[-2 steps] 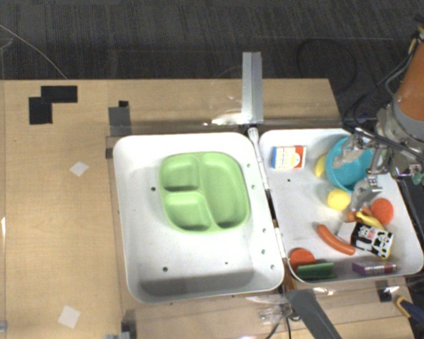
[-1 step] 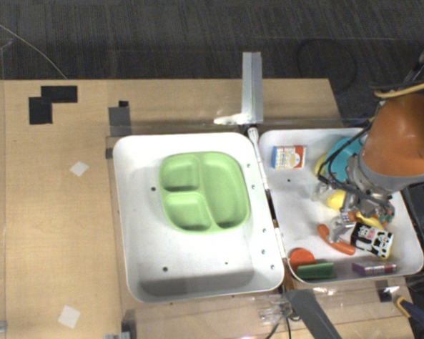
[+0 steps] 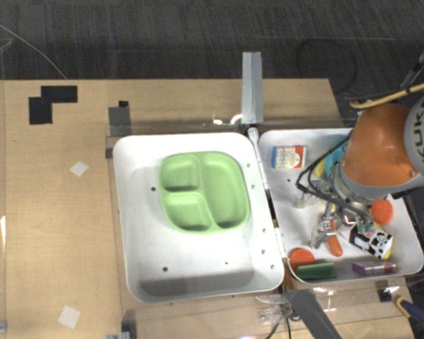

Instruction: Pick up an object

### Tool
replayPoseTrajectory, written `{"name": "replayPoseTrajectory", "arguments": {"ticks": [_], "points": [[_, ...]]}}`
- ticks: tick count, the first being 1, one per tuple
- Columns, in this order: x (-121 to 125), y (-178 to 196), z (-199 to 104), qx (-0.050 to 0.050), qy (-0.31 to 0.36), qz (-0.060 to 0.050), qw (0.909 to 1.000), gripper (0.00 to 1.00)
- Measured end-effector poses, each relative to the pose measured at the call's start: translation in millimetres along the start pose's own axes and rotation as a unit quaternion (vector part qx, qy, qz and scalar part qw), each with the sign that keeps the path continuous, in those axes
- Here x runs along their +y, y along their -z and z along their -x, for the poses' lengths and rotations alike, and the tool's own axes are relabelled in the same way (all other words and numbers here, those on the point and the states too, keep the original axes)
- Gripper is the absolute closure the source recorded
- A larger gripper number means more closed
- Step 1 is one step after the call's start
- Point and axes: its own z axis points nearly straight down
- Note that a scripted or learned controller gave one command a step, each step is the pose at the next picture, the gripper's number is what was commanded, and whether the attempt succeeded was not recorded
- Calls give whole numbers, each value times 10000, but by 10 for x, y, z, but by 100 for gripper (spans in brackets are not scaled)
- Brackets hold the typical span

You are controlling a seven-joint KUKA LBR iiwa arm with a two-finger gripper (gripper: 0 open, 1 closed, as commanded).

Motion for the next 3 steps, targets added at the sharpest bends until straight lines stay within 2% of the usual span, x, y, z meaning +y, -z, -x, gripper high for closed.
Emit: {"name": "replayPoseTrajectory", "arguments": {"ticks": [1, 2, 3], "points": [[-31, -38, 1076, 58, -383, 3, 9992, 0], [-180, -20, 506, 24, -1585, -1, 9874, 0], [-92, -1, 9, 6, -2157, -1, 9765, 0]]}}
